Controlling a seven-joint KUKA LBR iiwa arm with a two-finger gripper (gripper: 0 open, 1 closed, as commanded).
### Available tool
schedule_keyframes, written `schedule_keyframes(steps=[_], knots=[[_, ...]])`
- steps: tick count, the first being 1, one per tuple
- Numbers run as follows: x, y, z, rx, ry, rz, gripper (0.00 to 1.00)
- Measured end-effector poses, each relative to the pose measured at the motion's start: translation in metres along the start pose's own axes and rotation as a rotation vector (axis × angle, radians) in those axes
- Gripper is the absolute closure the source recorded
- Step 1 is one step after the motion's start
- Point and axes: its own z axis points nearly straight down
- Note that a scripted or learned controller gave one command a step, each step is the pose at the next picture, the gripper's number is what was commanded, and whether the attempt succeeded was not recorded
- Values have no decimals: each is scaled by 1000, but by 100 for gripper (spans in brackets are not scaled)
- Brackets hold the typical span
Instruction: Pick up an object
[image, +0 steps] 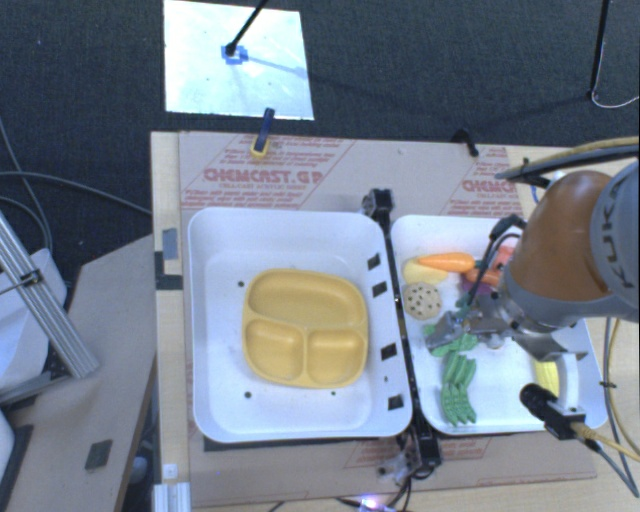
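My gripper (447, 334) hangs low over the right bin (500, 415), its metal fingers just above the upper end of a bunch of green beans (458, 385). An orange carrot (446, 263) lies near the bin's far left corner. A round cookie with dark chips (423, 299) sits below it, with a pale yellow piece (418, 273) between them. A yellow item (547, 377) lies at the bin's right, partly hidden by the arm. Something purple (478, 292) peeks out beside the wrist.
The left bin (215, 300) holds a yellow divided plate (305, 327). A black clip strip (388, 300) runs along the wall between the bins. The arm's orange band (555, 250) covers the right bin's far right part. A cardboard sheet (300, 170) lies under both bins.
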Motion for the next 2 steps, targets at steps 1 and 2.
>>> schedule_keyframes(steps=[1, 2], knots=[[-66, -1, 103, 3, -1, 5, 0], [-62, 1, 88, -3, 0, -2, 100]])
